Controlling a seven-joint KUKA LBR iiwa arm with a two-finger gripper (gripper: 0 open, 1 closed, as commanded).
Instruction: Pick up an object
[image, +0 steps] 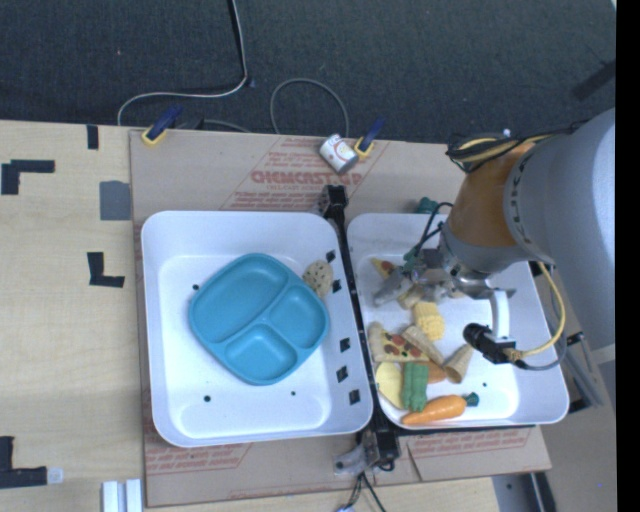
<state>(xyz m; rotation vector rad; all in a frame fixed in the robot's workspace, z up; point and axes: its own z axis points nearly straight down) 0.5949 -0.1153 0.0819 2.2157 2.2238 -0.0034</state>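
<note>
Starting left of the central divider (345, 290), the left bin (170, 400) holds a blue sectioned plate (260, 317), with a small speckled piece (319, 275) just left of the divider. Right of the divider, the right bin (540, 400) carries toy food: a corn cob (429, 320), a green piece (414, 385), a carrot (435, 408). The gripper (420, 285) sits low among the upper pieces; whether it is open or closed cannot be told. Nothing appears lifted, so the pick seems not yet done. Open floor lies right of the carrot; the divider crowds the pile.
</note>
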